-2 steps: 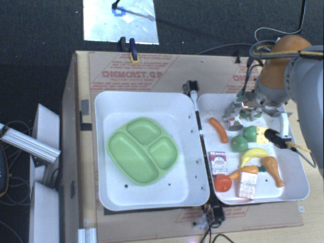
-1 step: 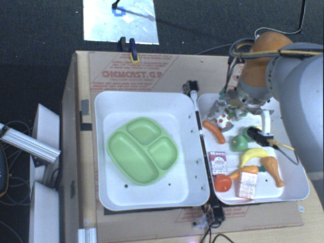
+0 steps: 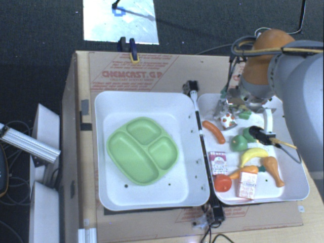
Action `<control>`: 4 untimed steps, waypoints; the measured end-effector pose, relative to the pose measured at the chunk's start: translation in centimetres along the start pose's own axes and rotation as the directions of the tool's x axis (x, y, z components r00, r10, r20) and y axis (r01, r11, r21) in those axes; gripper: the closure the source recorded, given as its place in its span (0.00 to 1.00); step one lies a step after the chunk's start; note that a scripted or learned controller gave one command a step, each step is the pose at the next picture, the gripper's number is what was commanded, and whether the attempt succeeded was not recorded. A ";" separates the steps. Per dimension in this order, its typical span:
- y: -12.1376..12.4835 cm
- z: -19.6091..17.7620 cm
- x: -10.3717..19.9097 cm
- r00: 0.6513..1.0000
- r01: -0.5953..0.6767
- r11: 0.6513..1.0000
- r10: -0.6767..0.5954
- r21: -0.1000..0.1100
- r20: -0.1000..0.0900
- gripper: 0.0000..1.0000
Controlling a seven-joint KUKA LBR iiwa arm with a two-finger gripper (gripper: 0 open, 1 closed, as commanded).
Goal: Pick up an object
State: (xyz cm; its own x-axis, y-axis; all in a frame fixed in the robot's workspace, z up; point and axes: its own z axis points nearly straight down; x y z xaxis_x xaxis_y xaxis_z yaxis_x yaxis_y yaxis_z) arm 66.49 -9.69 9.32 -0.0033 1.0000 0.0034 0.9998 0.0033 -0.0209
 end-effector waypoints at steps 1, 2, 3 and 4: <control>-6.7 -9.1 6.1 1.000 0.002 1.000 -0.002 -0.025 0.003 1.00; -13.9 -15.1 9.1 1.000 0.001 1.000 -0.001 -0.023 0.002 1.00; -18.1 -17.3 8.7 1.000 -0.002 1.000 0.002 -0.022 0.003 1.00; -18.1 -17.5 10.5 1.000 0.001 1.000 -0.001 -0.023 0.003 1.00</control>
